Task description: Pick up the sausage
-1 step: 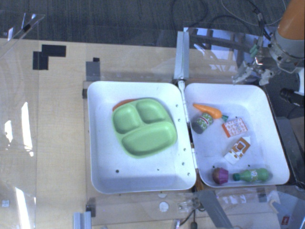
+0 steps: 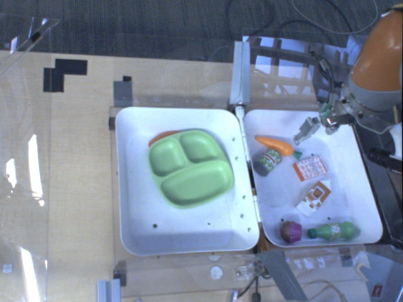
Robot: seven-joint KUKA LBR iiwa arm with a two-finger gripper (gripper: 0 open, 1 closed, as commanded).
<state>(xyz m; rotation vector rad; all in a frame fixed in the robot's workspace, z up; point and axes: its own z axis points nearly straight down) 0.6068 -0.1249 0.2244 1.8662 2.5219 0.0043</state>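
Pincer (image 2: 308,130) hangs over the far edge of the white bin (image 2: 365,187) on the arm's side; how far open it is cannot be told.

Just beside and below it lies an orange plastic carrot with a green tip (image 2: 274,145).

Likely sausage: a reddish sliver (image 2: 163,135), well apart from the pincer in the other bin, tucked under the green divided plastic plate (image 2: 191,167).

Risks: the pincer closes on the carrot instead, or the plate blocks access and shifts under contact.

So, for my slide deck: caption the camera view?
Gripper poised beside a carrot in the right bin; green divided plate in the left bin.
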